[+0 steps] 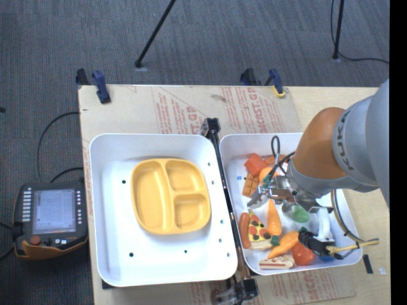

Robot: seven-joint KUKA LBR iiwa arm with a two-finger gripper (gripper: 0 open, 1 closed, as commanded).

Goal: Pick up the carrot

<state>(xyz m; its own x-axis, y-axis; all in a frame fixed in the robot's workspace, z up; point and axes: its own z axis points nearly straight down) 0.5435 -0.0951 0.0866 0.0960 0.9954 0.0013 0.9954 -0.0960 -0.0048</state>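
An orange carrot lies lengthwise in the right bin, beside a pizza slice. A second orange carrot-like piece lies slanted just below it, near the bin's front. My gripper hangs low over the bin, directly above the upper end of the first carrot. It is open, one finger on each side of the carrot's tip, and nothing is held between them. The grey wrist with its orange band covers the bin's right part.
The right bin also holds a sausage, a waffle-like orange piece, a red piece, a tomato, a green item and a sandwich wedge. The left bin holds a yellow divided plate. A teach pendant lies left of the bench.
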